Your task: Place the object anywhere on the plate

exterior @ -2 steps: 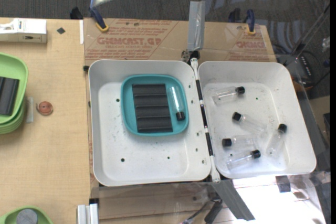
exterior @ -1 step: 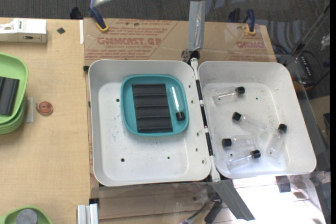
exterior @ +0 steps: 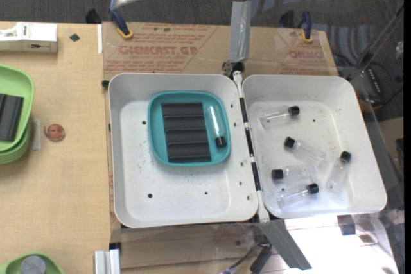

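One clear plastic vial with a black cap (exterior: 216,128) lies along the right edge of the teal rectangular plate (exterior: 157,131) in the left white bin (exterior: 128,196), fulfilling the placement; the pincer's state cannot be told. Spare vials (exterior: 302,154) wait in the right bin (exterior: 359,196).

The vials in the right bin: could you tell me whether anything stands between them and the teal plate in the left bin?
Only the two bins' adjoining rims lie between the loose vials and the teal plate. One vial already rests on the plate's right side.
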You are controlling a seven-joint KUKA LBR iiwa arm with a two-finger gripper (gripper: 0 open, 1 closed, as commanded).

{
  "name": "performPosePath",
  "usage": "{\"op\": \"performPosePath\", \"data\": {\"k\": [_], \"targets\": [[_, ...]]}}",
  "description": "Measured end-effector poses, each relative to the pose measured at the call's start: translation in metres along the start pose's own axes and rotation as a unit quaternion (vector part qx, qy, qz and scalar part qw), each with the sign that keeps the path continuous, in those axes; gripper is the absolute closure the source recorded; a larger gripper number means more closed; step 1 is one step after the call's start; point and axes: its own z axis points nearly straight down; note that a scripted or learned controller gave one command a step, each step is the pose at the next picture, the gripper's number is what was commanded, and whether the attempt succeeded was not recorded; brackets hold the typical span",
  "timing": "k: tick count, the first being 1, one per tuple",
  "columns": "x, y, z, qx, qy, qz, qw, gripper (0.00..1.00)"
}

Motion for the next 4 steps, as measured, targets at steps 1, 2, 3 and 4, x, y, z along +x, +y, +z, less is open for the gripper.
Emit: {"op": "performPosePath", "data": {"k": [1,2,3,4], "targets": [[-0.011,-0.010,0.000,0.001,0.000,0.054,0.9985,0.00],[-0.009,-0.003,0.000,0.001,0.000,0.109,0.9940,0.00],[-0.009,-0.001,0.000,0.001,0.000,0.165,0.9863,0.00],[0.026,0.043,0.000,0.001,0.000,0.163,0.9866,0.00]]}}
